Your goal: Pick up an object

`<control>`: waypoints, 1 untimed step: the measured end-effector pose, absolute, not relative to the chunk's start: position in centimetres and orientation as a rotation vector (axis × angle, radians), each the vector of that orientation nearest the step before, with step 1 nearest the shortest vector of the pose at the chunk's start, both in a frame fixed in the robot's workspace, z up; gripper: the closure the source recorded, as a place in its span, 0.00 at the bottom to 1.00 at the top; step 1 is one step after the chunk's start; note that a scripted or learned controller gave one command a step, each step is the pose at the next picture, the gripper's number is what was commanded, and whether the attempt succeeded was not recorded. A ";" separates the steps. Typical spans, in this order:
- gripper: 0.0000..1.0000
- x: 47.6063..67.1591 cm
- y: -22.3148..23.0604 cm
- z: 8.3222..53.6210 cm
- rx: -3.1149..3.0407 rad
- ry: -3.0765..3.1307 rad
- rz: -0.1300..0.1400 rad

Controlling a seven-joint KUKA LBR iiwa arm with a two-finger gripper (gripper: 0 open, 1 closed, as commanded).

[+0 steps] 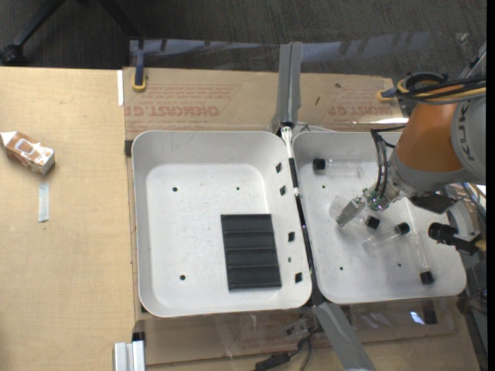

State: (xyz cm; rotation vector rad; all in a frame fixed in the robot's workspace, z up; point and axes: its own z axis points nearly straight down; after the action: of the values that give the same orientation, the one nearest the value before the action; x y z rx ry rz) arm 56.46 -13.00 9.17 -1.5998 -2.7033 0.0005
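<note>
So my tool [352, 211] is down in the right bin [340, 284], sitting low over the floor a bit left of the bin's middle. Honestly can't tell from up here whether it's clenched or released, it's just a small grey blob at the end of my wrist. My arm [429, 145] comes in from the right, orange band right above the bin's back right part.

The stuff to pick from is mostly clear plastic things with black caps [319, 163], scattered over the same bin. One cap is near the back left corner, well apart from the tool. Another black bit [373, 222] is just beside the tool on its right, and a clear piece [387, 238] lies right next to that, toward the front. One more cap [426, 277] is near the front right corner.

The left bin [155, 207] has a black ribbed block [250, 250] lying flat, front of centre, well away from my tool. On the bench [62, 284] far left there's a small carton [29, 153].
</note>
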 end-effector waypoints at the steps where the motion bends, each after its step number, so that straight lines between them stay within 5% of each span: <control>1: 0.00 50.1 -18.0 9.1 -1.544 -2.735 0.001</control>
State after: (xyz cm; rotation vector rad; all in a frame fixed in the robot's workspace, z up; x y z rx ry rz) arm 50.10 -18.00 9.15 -1.5439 -2.7351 0.0009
